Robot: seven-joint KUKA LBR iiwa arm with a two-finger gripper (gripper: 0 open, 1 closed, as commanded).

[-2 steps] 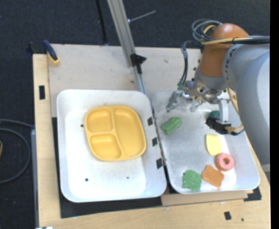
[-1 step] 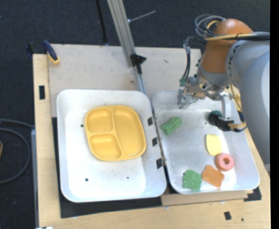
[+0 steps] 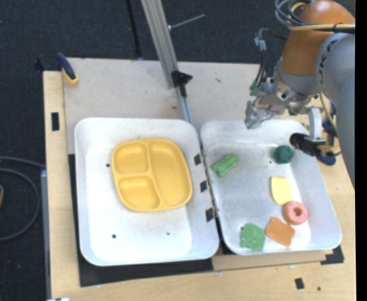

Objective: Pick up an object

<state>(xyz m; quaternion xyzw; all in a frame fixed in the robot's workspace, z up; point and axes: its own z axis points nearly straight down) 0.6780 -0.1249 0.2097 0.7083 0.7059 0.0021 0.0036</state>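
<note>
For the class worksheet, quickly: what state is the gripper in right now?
Gripper: above the far rim of the right bin, nothing seen in it; open or shut cannot be told.

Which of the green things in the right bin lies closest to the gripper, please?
The dark green ball, just below the gripper; the others lie farther off.

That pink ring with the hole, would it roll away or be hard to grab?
The pink ring lies flat, so it probably won't roll. It touches the orange piece, so a push may nudge both. It looks like a small toy, likely light.
</note>
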